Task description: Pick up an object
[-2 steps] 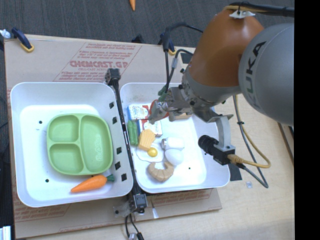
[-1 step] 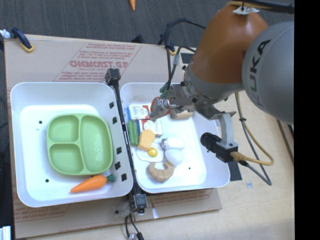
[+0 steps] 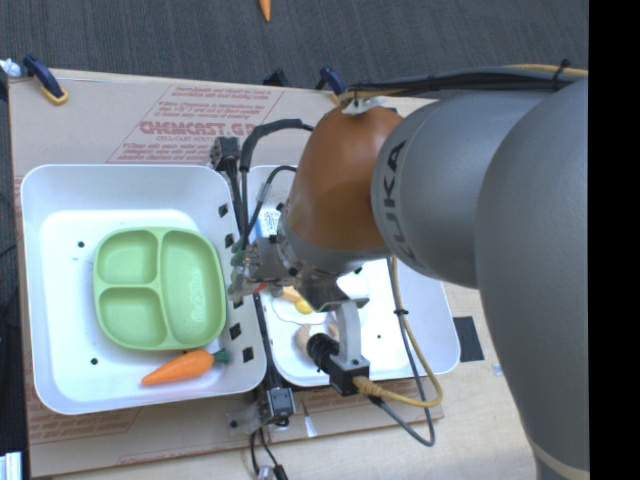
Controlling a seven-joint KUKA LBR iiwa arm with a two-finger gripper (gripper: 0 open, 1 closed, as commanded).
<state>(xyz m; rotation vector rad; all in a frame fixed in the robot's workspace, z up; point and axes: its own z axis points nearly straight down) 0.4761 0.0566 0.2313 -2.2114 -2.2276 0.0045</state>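
Note:
My gripper hangs low over the left side of the right bin, close to the wall shared by the two bins, and the orange band and grey wrist cover most of it. Just under it lies a small yellow and white object, with a beige object nearer the front. An orange carrot lies in the left bin by its front wall. Beside the carrot rests a green divided plate.
The arm's bulk hides most of the right bin. Black cables and a yellow cord trail over the front rim. Blue clamps hold the printed cardboard sheet under the bins. A small orange item lies on the floor beyond.

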